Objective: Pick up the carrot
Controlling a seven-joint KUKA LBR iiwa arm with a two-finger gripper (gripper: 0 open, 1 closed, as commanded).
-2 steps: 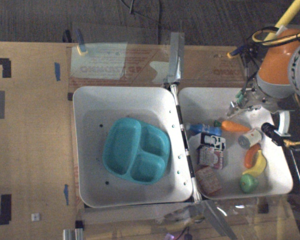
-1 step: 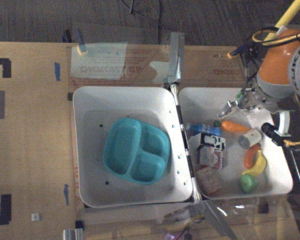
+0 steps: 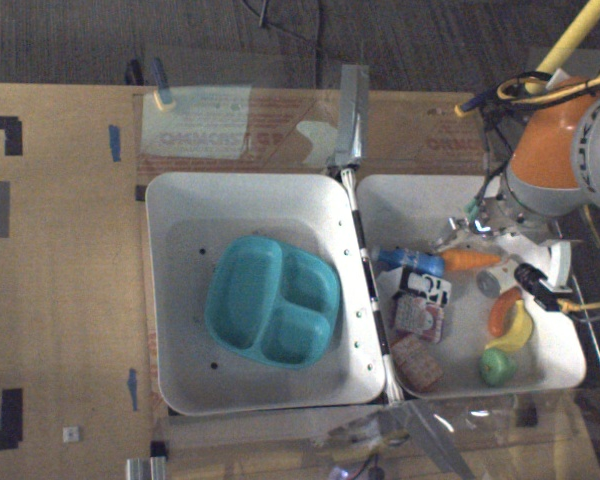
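While its grip state stays unclear, end effector (image 3: 477,230) just above carrot (image 3: 470,261) in right bin (image 3: 400,196)

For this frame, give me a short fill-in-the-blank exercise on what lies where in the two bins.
1. The teal divided plate lies in the ____ bin as the camera sees it.
2. The carrot lies in the right bin, just below the ____.
3. The yellow banana lies just above a ____ round fruit.
4. The band above the arm's wrist is ____.

Missing words: left; gripper; green; orange
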